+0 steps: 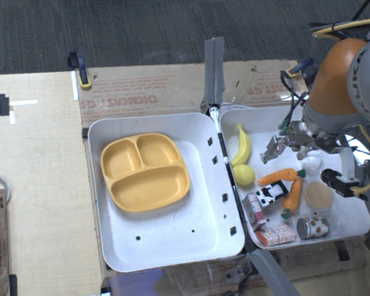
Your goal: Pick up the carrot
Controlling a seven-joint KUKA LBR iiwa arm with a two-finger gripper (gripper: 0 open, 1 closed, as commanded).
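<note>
Camera view. The grey arm with the orange band (339, 78) reaches in from the right over the right-hand shallow white bin (363, 223). Its two-finger metal hand (275, 148) hangs above the far part of that bin, just beyond the carrots; whether it is spread or pressed together cannot be told, and nothing is seen pinched in it.

Step in hand, as judged: approach, before any grasp. The next move calls for lowering the hand toward the near side onto one carrot, with its closing line set across the carrot's narrow width, clear of the small black-and-white toy (272, 191) lying against them.

Count, right bin:
- Orange toy carrots: two. One (278, 176) lies left to right mid-bin; the other (293, 196) lies slanted just nearer, to its right.
- Yellow banana (241, 145): one.
- Yellow lemon (243, 174): one.
- Small cans: two, one at (254, 210), one at (313, 227).
- Red-and-white box (275, 235): one.
- Tan round disc (317, 195): one.

Count, left white bin (174, 247): one yellow three-compartment plate (145, 171).

Both bins stand on the pale wooden worktop (35, 188).
</note>
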